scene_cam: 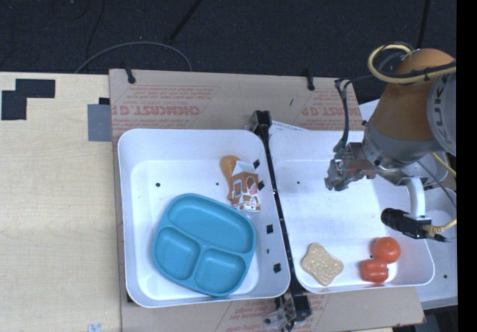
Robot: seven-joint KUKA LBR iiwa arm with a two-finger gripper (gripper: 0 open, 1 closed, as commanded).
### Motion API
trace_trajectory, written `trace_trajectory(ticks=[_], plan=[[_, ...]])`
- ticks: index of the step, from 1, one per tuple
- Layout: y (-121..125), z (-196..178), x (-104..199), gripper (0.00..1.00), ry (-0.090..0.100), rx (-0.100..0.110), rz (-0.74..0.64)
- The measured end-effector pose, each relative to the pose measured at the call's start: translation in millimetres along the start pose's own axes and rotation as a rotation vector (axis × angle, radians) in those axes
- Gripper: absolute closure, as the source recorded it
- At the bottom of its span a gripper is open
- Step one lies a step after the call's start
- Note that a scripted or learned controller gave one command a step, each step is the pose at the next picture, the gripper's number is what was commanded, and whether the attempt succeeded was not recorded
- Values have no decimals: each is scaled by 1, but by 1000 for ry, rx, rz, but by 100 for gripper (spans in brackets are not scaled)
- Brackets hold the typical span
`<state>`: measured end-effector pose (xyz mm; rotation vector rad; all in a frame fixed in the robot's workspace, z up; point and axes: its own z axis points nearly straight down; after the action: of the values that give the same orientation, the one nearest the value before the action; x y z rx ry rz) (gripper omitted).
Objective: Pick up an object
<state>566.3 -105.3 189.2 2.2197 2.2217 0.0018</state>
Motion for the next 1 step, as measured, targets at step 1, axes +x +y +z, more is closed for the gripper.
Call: trace_trajectory(ticks=[1], plan=[[1, -37, -1, 100, 0, 0, 0]])
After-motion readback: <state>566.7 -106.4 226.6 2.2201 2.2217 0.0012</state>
